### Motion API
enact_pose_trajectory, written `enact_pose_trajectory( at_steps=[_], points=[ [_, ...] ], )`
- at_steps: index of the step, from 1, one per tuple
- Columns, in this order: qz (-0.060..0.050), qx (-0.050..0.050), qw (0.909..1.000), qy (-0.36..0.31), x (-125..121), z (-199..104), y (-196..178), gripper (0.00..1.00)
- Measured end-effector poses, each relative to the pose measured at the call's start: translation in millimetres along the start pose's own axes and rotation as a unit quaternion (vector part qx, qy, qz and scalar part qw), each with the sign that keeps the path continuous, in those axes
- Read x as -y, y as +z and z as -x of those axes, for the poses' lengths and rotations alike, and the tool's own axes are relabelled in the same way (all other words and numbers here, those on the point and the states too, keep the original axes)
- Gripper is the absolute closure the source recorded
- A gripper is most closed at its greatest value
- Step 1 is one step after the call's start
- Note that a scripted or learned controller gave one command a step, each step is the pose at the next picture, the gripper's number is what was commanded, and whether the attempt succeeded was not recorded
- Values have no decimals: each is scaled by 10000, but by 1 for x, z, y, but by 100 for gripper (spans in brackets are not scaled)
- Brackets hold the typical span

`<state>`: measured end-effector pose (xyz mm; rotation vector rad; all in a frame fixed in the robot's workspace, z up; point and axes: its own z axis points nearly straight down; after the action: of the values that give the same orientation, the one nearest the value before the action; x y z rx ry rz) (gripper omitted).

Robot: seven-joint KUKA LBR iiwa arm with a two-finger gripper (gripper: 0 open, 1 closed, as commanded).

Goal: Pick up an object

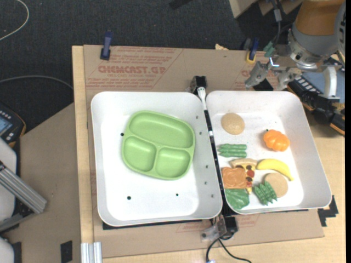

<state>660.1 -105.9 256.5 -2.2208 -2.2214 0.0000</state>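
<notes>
The two bins (109, 147) look like smooth white plastic with a soft sheen, their rims catching light. The green plate (158, 145) in the left bin is matt plastic, smooth, with three moulded hollows. Under the bins lies a brown board (164, 70), dull and papery, with red print. The toy foods look like plastic: the pumpkin (276, 140) and banana (275, 167) are glossy, the tan round piece (233, 123) duller. The arm (318, 21) has a satin orange band and grey metal below it; the claw (269, 73) looks like bare metal. Blue clamps (106, 45) look plastic. The floor (55, 15) is dark and rough, like carpet.
</notes>
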Motion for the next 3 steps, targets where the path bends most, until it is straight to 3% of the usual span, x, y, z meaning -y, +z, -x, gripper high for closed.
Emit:
enact_pose_trajectory(
  at_steps=[1, 2, 3],
  points=[
    [20, 3, 10000, -5, -1, 0, -11, 100],
    [87, 15, 10000, -12, -8, -11, -130, 100],
    [116, 30, 9999, -1, 8, 4, -289, 100]
  ],
)
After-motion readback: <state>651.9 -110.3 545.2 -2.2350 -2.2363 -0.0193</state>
